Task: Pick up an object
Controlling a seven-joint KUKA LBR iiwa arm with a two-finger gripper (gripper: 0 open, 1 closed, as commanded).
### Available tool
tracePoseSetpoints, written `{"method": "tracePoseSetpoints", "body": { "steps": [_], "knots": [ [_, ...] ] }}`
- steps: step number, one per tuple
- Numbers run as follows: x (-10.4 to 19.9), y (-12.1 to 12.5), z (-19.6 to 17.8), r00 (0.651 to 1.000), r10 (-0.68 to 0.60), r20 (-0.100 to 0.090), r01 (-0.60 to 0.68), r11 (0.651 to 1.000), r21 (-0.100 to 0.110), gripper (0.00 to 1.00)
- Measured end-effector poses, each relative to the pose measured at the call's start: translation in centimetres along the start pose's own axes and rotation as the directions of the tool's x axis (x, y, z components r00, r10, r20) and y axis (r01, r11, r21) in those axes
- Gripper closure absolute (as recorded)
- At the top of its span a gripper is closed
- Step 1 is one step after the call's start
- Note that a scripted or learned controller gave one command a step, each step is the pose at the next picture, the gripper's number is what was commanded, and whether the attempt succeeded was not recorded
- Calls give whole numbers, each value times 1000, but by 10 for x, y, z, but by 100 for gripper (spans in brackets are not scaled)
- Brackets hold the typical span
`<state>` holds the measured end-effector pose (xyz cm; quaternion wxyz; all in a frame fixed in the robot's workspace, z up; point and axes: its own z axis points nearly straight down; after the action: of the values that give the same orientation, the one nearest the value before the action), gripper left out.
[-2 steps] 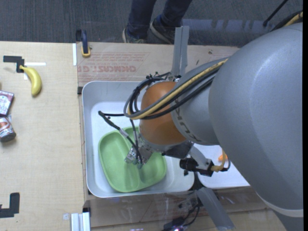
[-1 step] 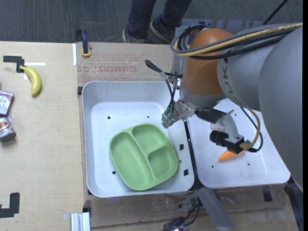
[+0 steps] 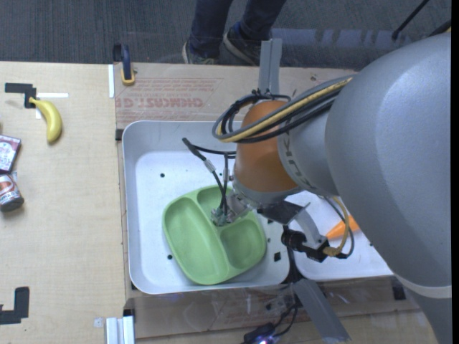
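1. Green divided dish (image 3: 208, 246) lies in the left bin (image 3: 143, 192), toward its 5 o'clock corner.
2. Gripper (image 3: 224, 216) sits over the dish's central divider, at the dish's 1 o'clock; whether it is open or closed cannot be told.
3. Risk: the thin, curved ridge may slip free.
4. Risk: an off-centre hold could tilt the dish against the bin wall.

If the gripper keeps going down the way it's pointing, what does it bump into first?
Most likely the green dish. The gripper points down at its middle ridge, though how far above it sits is unclear from this view.
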<state>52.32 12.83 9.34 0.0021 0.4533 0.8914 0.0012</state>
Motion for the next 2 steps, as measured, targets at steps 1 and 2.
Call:
{"method": "tracePoseSetpoints", "body": {
  "steps": [1,2],
  "knots": [
    [38,-16,-5,983,-183,24,184,983,-25,100],
    [9,-37,-5,904,-427,29,428,904,-20,100]
  ]
}}
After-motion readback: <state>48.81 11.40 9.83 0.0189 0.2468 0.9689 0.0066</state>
